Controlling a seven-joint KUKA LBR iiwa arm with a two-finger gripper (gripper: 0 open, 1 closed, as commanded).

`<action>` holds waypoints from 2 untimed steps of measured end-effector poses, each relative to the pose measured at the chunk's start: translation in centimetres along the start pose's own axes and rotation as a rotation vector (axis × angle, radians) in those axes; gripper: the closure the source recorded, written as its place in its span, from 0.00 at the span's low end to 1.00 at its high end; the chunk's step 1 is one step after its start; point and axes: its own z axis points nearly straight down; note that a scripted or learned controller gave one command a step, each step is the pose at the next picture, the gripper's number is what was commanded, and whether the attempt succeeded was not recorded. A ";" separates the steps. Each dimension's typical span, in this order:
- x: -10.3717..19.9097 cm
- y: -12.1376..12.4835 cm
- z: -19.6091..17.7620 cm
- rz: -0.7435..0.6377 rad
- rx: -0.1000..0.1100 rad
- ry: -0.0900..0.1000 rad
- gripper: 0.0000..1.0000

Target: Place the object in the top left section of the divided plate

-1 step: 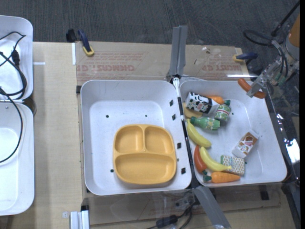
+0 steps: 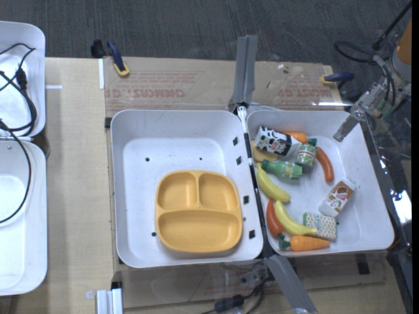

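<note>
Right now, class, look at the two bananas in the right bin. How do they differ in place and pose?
The upper banana lies along the bin's left wall, running down and to the right below the green bottle. The lower banana sits nearer the bin's front, beside the red sausage, its far end reaching the patterned packet. The lower banana curves more sharply. Both are yellow toy fruit lying flat.

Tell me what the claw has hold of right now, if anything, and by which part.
Nothing is held. The claw hangs over the right bin's upper right corner with no item between its tips; the toy food lies in that bin, and the yellow divided plate has nothing on it.
</note>
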 end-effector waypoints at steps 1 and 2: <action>5.8 -5.5 1.6 0.517 0.004 0.003 0.00; 8.0 -10.4 -8.7 0.622 0.004 0.000 0.00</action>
